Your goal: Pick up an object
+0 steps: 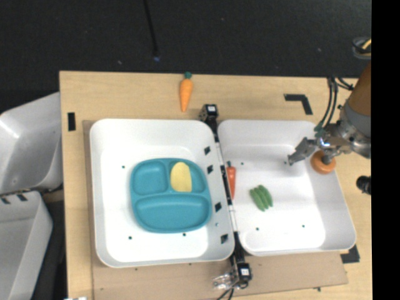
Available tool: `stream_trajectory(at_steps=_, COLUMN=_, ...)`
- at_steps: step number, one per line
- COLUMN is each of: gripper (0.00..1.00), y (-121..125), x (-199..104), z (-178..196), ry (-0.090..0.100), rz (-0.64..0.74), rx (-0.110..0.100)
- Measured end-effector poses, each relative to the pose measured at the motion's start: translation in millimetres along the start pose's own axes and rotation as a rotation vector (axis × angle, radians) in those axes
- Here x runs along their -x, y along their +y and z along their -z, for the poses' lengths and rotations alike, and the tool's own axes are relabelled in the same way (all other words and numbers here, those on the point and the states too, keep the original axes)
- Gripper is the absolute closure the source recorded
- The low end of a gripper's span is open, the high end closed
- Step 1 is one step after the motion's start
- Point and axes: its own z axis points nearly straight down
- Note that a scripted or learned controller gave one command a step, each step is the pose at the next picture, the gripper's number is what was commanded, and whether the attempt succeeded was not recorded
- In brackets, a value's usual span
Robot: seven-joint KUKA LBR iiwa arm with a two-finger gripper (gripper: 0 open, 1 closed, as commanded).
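My gripper (310, 149) hangs over the upper right part of the right bin (281, 236), on the arm coming in from the right. A small round orange object (324, 163) sits just below and right of it, near the bin's right wall; I cannot tell whether the two touch. A green pod-shaped toy (262, 197) lies in the middle of the right bin, below and left of the gripper. A slim red-orange piece (230, 180) rests along the bin's left wall.
The left bin (106, 230) holds a blue divided plate (165, 208) with a yellow item (181, 177) in its upper right section. A toy carrot (185, 91) lies on the wooden bench behind the bins. Black clips sit along the seam between the bins.
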Motion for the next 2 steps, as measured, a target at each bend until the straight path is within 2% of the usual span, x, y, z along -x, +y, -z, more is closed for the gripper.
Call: stream_trajectory(at_steps=2, gripper=0.0, y=9.4, x=10.1, z=-95.3, ry=0.006, rz=0.0, rx=-0.001)
